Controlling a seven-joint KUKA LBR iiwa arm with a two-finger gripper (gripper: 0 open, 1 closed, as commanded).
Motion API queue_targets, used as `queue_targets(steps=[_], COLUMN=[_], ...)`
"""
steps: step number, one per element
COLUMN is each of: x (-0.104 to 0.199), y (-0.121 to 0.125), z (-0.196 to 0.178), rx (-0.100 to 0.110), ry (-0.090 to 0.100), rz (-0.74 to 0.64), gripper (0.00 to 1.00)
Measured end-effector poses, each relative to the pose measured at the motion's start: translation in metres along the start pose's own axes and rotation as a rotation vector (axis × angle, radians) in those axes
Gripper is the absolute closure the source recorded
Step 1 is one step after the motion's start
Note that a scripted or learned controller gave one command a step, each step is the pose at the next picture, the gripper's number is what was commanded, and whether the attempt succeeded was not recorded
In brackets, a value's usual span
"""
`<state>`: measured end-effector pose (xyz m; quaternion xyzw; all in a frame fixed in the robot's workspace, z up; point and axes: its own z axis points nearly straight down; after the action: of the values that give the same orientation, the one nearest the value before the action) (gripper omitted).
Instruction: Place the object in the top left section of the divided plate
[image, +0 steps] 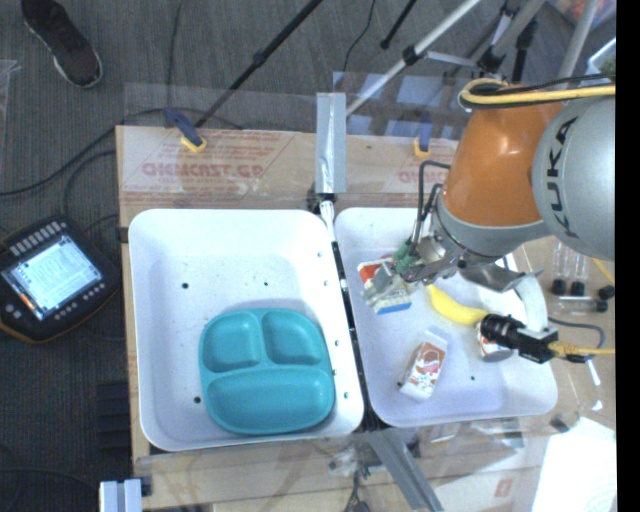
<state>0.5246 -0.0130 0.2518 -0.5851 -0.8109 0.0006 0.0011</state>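
Note:
A teal divided plate (266, 372) lies in the left bin (170, 270), toward its front; two small sections are at its far side and one large section at its near side. In the right bin (520, 400), my gripper (407, 268) hangs low over the bin's far left part. It is right at a small red, white and blue box (385, 286), which lies just left of it and partly under it. A yellow banana (454, 309) lies to the right of the box. A small white carton with a red picture (424, 369) rests nearer the front.
The arm's orange band and grey wrist (520, 170) cover the right bin's far right part. A black cable connector (515, 336) lies over the bin's right side. A ridge (343, 300) divides the two bins. A teach pendant (50, 275) lies off the bench at left.

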Motion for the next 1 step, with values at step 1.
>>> queue_targets(steps=[1], x=[0.0422], y=[0.0157], z=[0.0703], rx=[0.003], ry=[0.001], rz=[-0.023], gripper=[1.00])
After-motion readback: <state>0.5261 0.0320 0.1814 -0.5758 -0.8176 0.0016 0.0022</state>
